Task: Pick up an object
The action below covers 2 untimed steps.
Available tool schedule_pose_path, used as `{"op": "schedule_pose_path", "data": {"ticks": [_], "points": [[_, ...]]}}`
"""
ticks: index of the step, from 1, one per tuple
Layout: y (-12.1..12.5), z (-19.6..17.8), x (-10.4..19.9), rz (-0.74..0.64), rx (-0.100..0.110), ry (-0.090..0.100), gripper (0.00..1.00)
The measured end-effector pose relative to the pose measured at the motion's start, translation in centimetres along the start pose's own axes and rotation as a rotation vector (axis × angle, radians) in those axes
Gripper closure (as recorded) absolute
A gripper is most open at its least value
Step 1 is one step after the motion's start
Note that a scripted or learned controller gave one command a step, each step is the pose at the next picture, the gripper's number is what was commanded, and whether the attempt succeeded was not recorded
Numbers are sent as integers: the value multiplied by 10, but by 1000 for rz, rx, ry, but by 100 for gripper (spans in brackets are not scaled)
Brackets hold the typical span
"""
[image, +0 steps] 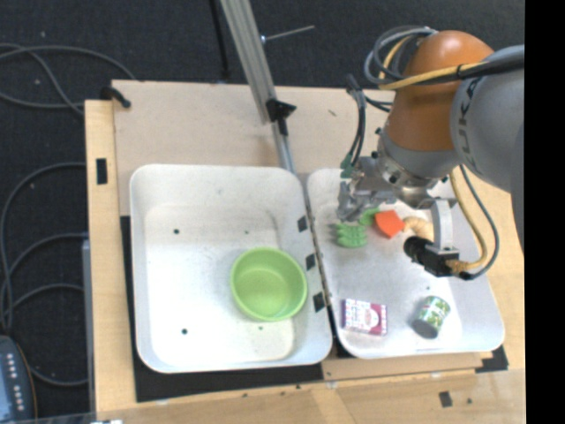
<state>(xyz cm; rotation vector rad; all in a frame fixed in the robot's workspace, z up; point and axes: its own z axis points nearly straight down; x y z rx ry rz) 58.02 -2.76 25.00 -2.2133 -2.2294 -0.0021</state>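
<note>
Camera view: the gripper hangs just above the green toy; its grasp state I cannot tell. Judged risk: the toy's nearness to the bin wall could block it.

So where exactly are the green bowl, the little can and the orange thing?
green bowl [267, 283], camera view, on its inner floor.
little can [432, 314], camera view, on its side wall.
orange thing [387, 223], camera view, on its top face.

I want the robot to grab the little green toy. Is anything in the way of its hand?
Nothing visible is. The hand sits right above the green toy in the right bin. An orange thing lies beside it, off to the side.
</note>
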Motion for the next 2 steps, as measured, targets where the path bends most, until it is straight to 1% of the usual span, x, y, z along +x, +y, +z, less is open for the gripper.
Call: {"op": "schedule_pose_path", "data": {"ticks": [2], "points": [[19, -10, 108, -1, 0, 1, 100]]}}
